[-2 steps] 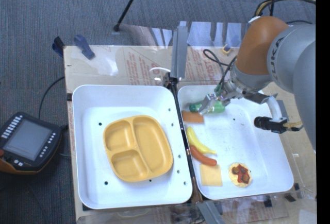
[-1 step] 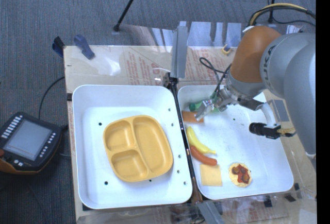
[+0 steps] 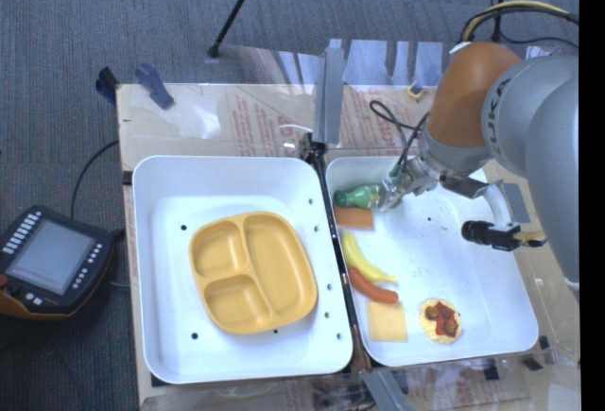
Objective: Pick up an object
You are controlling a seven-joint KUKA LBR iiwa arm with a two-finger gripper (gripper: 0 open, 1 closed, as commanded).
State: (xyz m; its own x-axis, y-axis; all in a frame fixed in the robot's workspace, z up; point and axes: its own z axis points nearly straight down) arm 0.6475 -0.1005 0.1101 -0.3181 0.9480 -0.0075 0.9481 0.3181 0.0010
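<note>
tool (image 3: 395,190) at green item (image 3: 356,196), right bin (image 3: 492,305)

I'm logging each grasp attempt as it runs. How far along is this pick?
Done: the arm has reached into the right bin, and the gripper sits at the green object near the bin's far-left corner. In hand: nothing visibly; a grasp can't be confirmed. Left: securing and lifting an object. The banana, hot dog, cheese slice and mini pizza lie untouched.

I can't resolve the gripper (image 3: 395,190); it blurs into the green object (image 3: 356,196) beside it.
</note>
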